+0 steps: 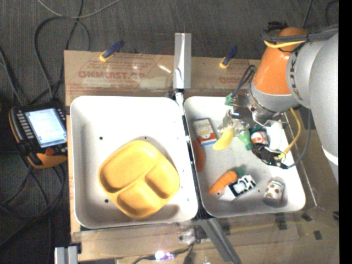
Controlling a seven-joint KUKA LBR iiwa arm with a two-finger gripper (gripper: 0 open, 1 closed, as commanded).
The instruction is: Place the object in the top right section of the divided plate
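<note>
The yellow divided plate [139, 179] is sitting in the left bin [88, 114], nearest the camera. Past it to the right, a banana [223, 140] is lying in the right bin [294, 199], with the gripper [237, 116] hovering right over it, can't tell how its jaws are set.

Grey arm [324, 87] w/ orange band [275, 65]; black, yellow cables at wrist.

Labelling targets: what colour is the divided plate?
Yellow; the divided plate shows in the camera view.
</note>
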